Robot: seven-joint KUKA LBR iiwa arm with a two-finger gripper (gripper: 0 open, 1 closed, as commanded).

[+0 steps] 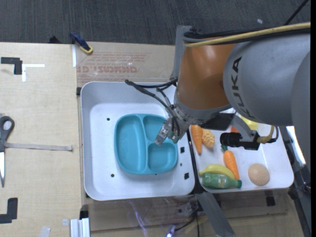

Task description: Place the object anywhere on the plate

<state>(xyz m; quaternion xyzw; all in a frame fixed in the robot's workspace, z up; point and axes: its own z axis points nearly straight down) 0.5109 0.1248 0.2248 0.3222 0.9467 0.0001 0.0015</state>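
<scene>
Teal divided plate (143,144) sits in the left white bin (94,147). The gripper (165,132) hangs over the plate's right edge; can't tell its state. The 2 carrots (197,137) (230,164), corn (208,138), egg (258,174) and green bottle (220,181) are all in the right bin (276,154).

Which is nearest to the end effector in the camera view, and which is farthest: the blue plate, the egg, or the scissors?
End effector as the reference:
1. Blue plate, in the left bin, right under it.
2. Egg, in the right bin, near its lower right corner.
3. Scissors, outside both bins, at the bench's far left edge.
</scene>
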